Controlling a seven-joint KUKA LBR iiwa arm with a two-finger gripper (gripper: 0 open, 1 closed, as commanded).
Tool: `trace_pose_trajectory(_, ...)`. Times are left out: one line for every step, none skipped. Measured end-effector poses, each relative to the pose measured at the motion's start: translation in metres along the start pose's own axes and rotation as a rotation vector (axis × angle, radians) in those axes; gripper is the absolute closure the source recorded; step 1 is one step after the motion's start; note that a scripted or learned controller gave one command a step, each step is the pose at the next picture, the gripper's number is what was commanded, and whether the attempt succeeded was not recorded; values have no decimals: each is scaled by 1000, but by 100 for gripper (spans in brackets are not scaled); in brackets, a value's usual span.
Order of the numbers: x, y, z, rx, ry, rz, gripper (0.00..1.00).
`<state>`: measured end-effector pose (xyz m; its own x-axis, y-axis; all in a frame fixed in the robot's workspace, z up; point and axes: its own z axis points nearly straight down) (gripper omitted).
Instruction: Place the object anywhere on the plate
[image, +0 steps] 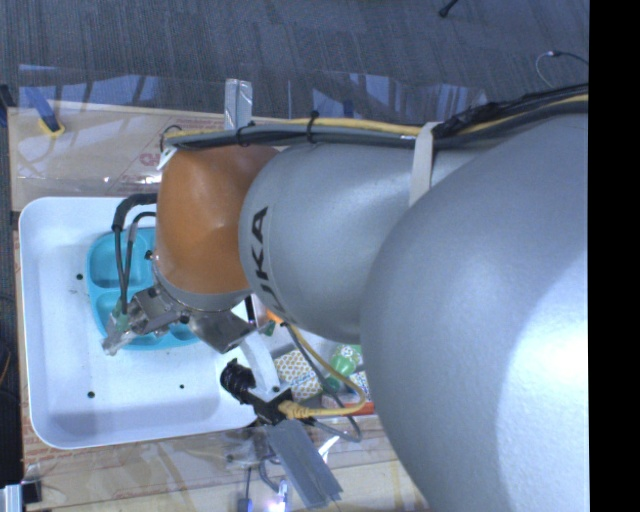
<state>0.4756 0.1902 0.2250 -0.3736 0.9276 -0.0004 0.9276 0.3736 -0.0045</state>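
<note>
From above, the grey arm (420, 260) with its orange band (200, 220) covers most of the worktop. Its pincer (125, 325) hangs over the blue plate (105, 265) in the left white bin (60, 400) (whether it is spread or pinching anything, I cannot tell). The object itself cannot be made out. Small items (320, 375) lie in the right bin.

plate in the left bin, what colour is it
Light blue plate, seen in the camera view.

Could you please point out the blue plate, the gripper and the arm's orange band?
blue plate (102, 262): camera view, left rim.
gripper (116, 338): camera view, between its fingertips.
orange band (200, 215): camera view, middle of its curved surface.
</note>
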Motion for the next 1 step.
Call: trace_pose_trajectory(0,0,0,0,0,0,0)
